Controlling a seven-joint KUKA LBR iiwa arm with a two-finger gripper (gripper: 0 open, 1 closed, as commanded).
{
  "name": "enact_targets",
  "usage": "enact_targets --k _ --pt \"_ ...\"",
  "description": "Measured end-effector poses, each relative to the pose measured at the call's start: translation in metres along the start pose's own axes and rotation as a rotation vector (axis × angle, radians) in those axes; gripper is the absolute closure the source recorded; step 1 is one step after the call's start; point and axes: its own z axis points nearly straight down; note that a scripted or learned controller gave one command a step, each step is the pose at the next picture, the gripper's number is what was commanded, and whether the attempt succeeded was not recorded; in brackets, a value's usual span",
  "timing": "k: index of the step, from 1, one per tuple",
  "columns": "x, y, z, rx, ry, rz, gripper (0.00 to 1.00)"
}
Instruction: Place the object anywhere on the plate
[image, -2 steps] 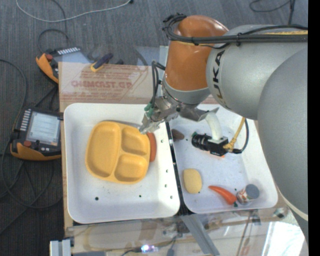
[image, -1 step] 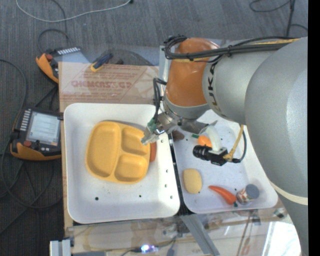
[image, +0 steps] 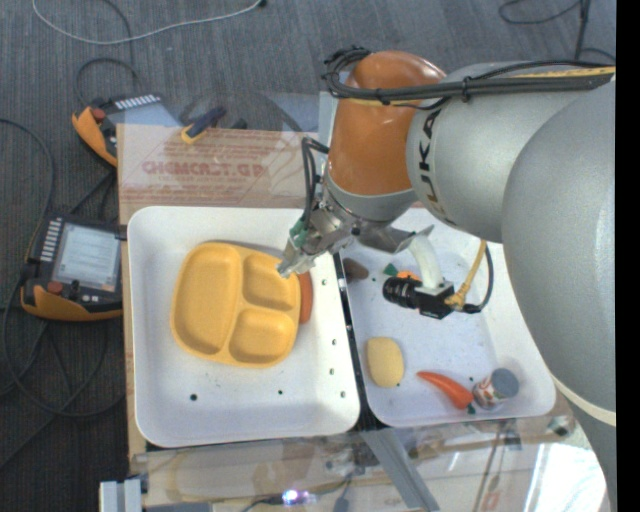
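Over the plate's (image: 205, 300) upper right compartment you see the gripper (image: 288, 263), its tip low and close to the rim. Whether it is spread or closed is not clear from this angle. The orange piece (image: 305, 298) lies in the left bin (image: 160, 400), just beside the plate's right edge. In the right bin (image: 440, 340) lie a yellow lump (image: 384, 361) and a red pepper (image: 443, 387).

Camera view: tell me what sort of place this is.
Probably a robotics lab: a KUKA arm over two white bins, with a teach pendant and loose cables on the carpet.
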Motion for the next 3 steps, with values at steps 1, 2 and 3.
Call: enact_targets --k 1,2,3 --pt "-0.02 -0.011 0.037 0.002 -0.003 0.022 1.0" --pt "-0.019 0.005 -0.002 0.0 -0.004 -0.096 1.0" --pt "-0.032 0.013 0.037 0.001 -0.003 -0.211 1.0"
